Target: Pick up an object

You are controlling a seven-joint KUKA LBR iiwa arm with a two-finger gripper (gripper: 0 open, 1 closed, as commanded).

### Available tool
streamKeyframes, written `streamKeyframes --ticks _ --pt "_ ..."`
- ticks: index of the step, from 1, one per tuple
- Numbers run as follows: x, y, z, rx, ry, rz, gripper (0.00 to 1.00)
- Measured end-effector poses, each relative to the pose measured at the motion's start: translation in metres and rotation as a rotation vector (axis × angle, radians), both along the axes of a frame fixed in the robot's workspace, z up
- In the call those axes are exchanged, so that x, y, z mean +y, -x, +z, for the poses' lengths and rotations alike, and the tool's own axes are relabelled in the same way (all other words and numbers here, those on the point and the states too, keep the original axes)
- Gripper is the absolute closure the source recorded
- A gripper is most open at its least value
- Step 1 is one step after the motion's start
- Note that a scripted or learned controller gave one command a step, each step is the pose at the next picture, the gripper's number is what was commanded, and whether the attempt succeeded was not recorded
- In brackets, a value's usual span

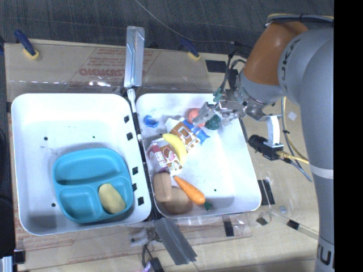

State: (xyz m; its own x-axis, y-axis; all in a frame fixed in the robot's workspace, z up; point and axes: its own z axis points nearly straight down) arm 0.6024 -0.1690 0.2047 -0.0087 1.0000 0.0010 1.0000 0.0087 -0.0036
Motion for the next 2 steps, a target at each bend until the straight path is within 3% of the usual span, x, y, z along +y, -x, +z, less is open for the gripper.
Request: streamKeyframes --ticks 1,2 --pt "0.0 0.019 0.004 0.003 0.0 -0.127 0.0" --pt "0.036 0.009 0.012 -0.001 0.002 -0.226 0.0"
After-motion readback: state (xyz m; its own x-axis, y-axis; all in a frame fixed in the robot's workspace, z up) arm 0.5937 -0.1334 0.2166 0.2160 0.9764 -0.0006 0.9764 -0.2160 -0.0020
